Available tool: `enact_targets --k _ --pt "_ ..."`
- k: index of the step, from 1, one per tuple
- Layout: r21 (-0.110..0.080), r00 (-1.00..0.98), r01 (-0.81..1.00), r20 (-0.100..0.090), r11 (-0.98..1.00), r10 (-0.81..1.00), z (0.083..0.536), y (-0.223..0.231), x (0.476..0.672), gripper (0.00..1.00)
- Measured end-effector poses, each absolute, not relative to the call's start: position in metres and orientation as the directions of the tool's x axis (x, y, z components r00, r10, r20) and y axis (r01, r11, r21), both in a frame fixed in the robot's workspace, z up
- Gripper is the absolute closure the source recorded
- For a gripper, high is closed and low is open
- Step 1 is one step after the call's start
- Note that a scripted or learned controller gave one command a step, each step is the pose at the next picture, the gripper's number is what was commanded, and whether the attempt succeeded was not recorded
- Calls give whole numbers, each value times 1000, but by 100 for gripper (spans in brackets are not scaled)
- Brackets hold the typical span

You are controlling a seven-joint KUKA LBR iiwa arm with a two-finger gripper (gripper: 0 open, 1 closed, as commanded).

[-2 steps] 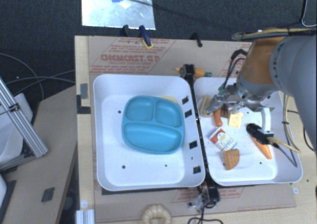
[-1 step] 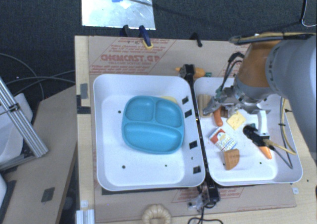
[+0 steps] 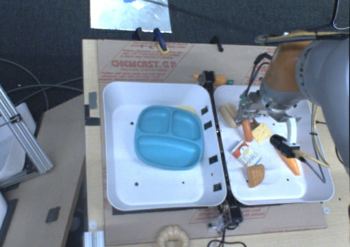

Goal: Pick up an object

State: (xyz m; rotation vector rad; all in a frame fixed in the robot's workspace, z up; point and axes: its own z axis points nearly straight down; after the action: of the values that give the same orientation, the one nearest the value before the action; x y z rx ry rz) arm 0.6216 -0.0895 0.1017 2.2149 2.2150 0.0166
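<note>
My gripper (image 3: pixel 244 111) hangs low over the back of the right bin (image 3: pixel 314 186), on the grey arm with its orange band. Just left of it lies a tan bread roll (image 3: pixel 227 115). Directly below it an orange sausage-shaped piece (image 3: pixel 247 130) rests beside a yellow cheese wedge (image 3: pixel 262 132). Nearer the front lie a red and white packet (image 3: pixel 246 153), a brown pastry (image 3: pixel 255 175) and an orange carrot (image 3: pixel 292 165). I see nothing held between the gripper's tips.
The left bin (image 3: pixel 120 186) holds a blue divided plate (image 3: pixel 168 136) with a yellow piece (image 3: pixel 187 109) peeking out behind it. An orange object (image 3: pixel 219 81) sits behind the bins on the cardboard. A ridge with black clips divides the two bins.
</note>
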Motion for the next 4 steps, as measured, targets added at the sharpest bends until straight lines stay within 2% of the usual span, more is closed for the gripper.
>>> enact_targets --k 1,2,3,4 --pt "5 1 1000 -1 -1 1000 150 -97 618 100" --pt "9 -4 1000 -1 4 1000 215 -97 616 100" --pt "3 -4 1000 0 4 1000 225 -97 617 100" --pt "3 -10 1000 2 10 1000 235 -41 612 100"
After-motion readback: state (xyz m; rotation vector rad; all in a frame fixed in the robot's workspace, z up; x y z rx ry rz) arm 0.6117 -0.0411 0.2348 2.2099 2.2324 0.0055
